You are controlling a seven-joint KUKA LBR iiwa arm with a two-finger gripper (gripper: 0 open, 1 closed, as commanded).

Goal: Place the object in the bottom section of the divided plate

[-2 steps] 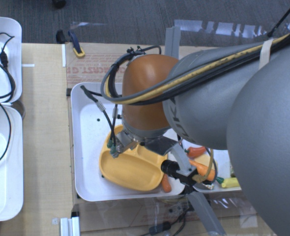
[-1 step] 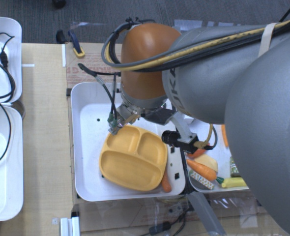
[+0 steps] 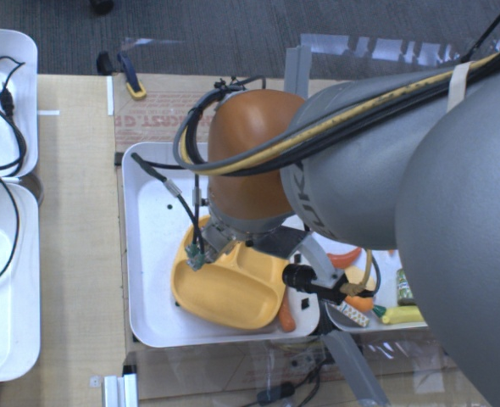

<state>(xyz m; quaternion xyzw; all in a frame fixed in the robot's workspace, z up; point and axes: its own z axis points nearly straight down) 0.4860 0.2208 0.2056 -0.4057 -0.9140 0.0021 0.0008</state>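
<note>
A yellow divided plate [image 3: 229, 288] lies in the white bin [image 3: 141, 253], near its front edge. Its large bottom section faces the front and shows bare yellow. The arm's orange wrist band [image 3: 246, 155] hangs over the plate's back half and hides the upper sections. My gripper [image 3: 201, 253] pokes out below the band at the plate's back left rim, with a small dark-green bit at its tip. I cannot make out what that bit is.
An orange carrot-like piece [image 3: 286, 316] lies by the plate's right front edge. Further right are another orange item [image 3: 345, 257], a yellow-green piece [image 3: 402, 315] and a small green bottle [image 3: 403, 288]. A second white bin [image 3: 13, 227] with black cables stands at the left.
</note>
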